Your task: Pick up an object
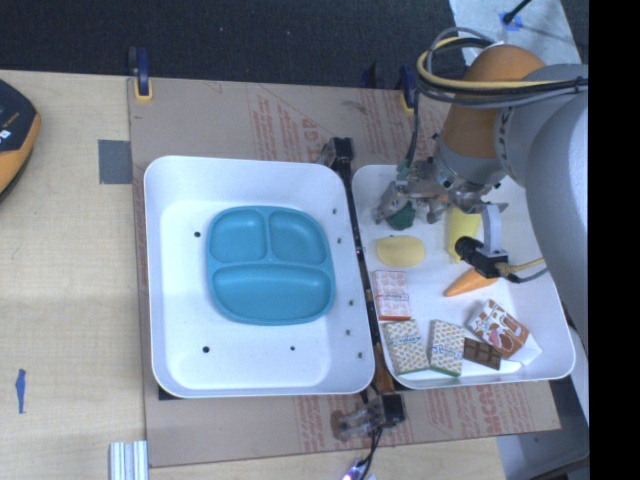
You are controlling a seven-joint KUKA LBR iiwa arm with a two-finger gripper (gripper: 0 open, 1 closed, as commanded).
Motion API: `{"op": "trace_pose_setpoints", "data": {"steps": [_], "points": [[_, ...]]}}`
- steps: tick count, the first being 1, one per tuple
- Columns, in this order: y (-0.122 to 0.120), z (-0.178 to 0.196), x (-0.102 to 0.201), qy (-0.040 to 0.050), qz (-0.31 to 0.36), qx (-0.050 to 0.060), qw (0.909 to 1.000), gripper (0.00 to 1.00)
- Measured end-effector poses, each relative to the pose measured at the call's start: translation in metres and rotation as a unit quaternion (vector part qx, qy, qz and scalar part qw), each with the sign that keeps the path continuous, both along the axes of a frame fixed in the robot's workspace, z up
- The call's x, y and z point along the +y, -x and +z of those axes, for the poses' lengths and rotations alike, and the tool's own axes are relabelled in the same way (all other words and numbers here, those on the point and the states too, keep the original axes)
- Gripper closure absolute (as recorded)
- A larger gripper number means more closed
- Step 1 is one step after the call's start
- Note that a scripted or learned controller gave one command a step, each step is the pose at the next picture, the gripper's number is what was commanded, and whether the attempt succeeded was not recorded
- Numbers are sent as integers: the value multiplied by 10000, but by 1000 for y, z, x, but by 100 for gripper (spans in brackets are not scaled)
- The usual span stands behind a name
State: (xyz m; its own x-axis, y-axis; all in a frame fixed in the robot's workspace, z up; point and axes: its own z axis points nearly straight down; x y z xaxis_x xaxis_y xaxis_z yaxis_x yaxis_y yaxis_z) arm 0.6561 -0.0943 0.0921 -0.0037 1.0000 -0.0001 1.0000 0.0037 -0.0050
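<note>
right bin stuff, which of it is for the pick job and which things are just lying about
For the job: end effector; yellow lemon; orange carrot; snack packets; right bin.

Lying about: blue divided plate; left bin; clamp.

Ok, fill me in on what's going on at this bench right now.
A grey KUKA arm reaches in from the right, its gripper low over the far end of the right bin, close to a pale yellow round item. That bin also has a carrot-like orange piece and several small food packets. The left bin holds a blue divided plate. Nothing is visibly held yet.
</note>
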Motion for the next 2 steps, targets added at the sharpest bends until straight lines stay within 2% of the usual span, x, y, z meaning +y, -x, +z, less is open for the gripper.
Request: {"op": "trace_pose_setpoints", "data": {"steps": [2], "points": [[0,0,-10,5,-8,-14,10000,0]]}}
